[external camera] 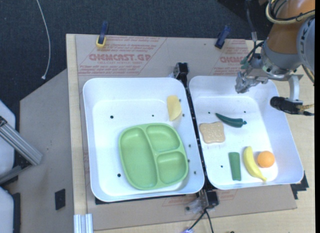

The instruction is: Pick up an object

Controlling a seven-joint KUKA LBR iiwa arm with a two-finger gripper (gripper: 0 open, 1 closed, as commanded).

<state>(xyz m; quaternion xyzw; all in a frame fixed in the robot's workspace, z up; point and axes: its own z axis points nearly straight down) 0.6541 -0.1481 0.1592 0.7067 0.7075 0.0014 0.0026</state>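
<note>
My gripper (244,84) hangs over the far edge of the right bin (220,93), with nothing seen in it. Nearer in that bin lie a dark green chili pepper (231,120) and a slice of bread (212,132). Along the bin's front lie a green block (234,166), a banana (252,164) and an orange (265,159), the last two touching. The pepper is the closest object to the gripper, a short way in front of it.
The left bin (110,102) holds a green divided plate (152,154) and a pale yellow wedge (174,108) near its right wall. A black clip (181,69) sits where the bins meet at the back. Blue clamps (222,37) hold the cardboard base.
</note>
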